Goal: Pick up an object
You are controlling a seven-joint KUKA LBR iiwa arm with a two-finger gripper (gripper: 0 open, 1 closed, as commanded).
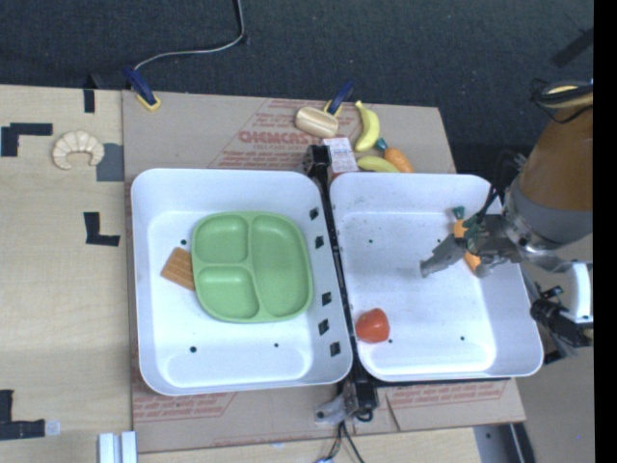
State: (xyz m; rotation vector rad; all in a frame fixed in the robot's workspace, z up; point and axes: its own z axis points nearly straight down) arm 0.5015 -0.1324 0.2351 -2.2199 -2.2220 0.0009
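My gripper (445,257) hangs low over the right side of the right bin (415,355), reaching in from the grey arm with its orange band (559,177). Small orange bits show at its wrist; I cannot tell whether they are part of the tool or an object. A red round object (372,325), like a tomato, lies near the bin's front left corner, well apart from the gripper. In the left bin (159,355) a green divided plate (253,265) lies flat, with a brown flat piece (178,269) sticking out from under its left edge.
Behind the bins on the cardboard lie a bread roll (316,121), two yellow bananas (367,127), an orange piece (396,159) and a small box (338,152). A croissant (77,149) sits far left on the bench. Black clamps run along the divider between the bins (328,249).
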